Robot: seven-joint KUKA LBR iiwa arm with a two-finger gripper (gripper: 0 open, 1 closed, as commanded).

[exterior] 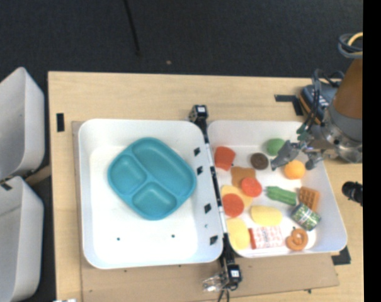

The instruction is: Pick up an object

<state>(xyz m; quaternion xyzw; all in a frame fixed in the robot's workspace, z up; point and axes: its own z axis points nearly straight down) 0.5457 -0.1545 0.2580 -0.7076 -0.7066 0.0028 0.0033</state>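
While the gripper (296, 155) hangs spread and empty over the orange ball (295, 169), it looks light, smooth, slippery: pinch across its middle.

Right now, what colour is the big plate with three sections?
Teal blue divided plate, clearest in the camera view, left bin.

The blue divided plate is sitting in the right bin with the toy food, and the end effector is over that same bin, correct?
Not quite. The camera view shows the blue divided plate in the left bin. The toy food fills the right bin, and the end effector is over it.
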